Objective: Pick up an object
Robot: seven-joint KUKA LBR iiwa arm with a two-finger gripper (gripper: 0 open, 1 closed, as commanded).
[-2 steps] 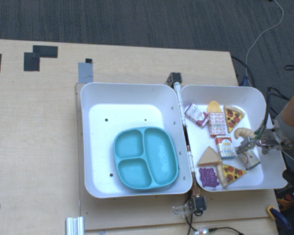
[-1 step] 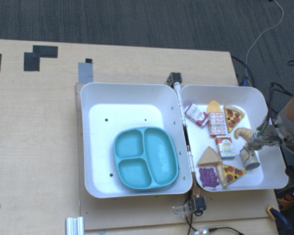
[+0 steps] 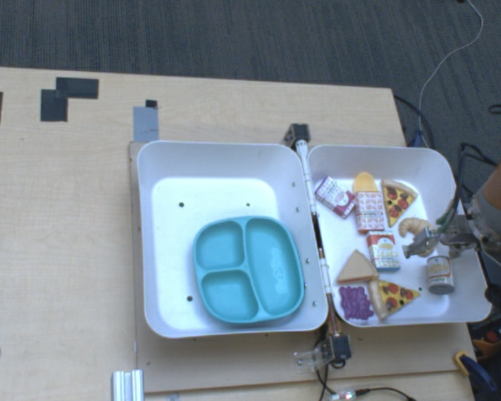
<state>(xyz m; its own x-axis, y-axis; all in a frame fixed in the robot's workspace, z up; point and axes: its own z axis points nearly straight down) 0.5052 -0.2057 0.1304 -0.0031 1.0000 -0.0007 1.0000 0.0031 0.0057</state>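
The right bin [image 3: 438, 167] holds several toy foods: a pizza slice [image 3: 398, 197], a croissant [image 3: 414, 224], a red and white box [image 3: 369, 211], a pink carton [image 3: 334, 195], a small carton [image 3: 385, 252], a sandwich wedge [image 3: 357, 267], purple grapes [image 3: 356, 302], a second pizza slice [image 3: 396, 293] and a metal can [image 3: 439, 275]. My gripper [image 3: 426, 242] hangs low over the right side of this bin. It is just below the croissant and just above the can. Nothing is visibly held in it.
The left bin [image 3: 163, 224] holds a blue divided plate [image 3: 249, 268]. A metal divider [image 3: 311, 215] runs between the two bins. The arm [image 3: 494, 211] comes in over the right bin's right rim. Wooden bench top lies to the left.
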